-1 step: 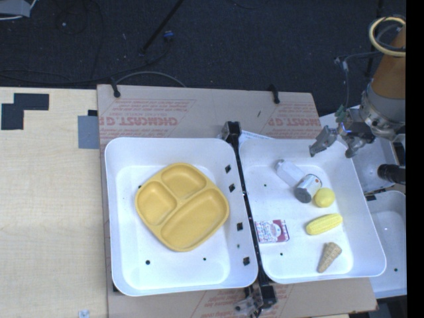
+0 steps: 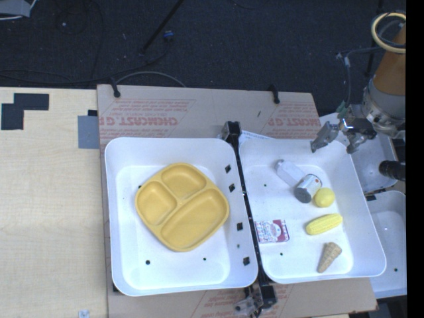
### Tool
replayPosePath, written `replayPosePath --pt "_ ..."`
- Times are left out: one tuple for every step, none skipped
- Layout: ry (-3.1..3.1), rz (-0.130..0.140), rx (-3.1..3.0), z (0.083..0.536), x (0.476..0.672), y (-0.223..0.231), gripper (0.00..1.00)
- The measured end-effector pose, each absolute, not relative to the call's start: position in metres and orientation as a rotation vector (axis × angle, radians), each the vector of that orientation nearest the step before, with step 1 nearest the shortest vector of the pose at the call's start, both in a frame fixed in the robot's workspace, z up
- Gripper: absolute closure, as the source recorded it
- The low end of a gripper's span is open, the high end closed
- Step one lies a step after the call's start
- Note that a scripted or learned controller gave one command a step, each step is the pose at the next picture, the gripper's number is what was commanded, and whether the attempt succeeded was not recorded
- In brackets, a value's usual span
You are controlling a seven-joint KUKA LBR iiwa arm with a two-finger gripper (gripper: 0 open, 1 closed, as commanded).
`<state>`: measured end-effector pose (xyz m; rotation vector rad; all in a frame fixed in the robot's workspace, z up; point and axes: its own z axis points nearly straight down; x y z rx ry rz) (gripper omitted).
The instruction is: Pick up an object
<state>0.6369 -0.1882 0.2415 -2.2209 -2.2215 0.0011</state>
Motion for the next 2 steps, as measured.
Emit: replayPosePath --pt "-2.217 0.006 -2.218 0.185 0.643 -0.194 0.0" --pt "-2.217 0.006 -2.217 0.121 0.641 -0.196 0.0"
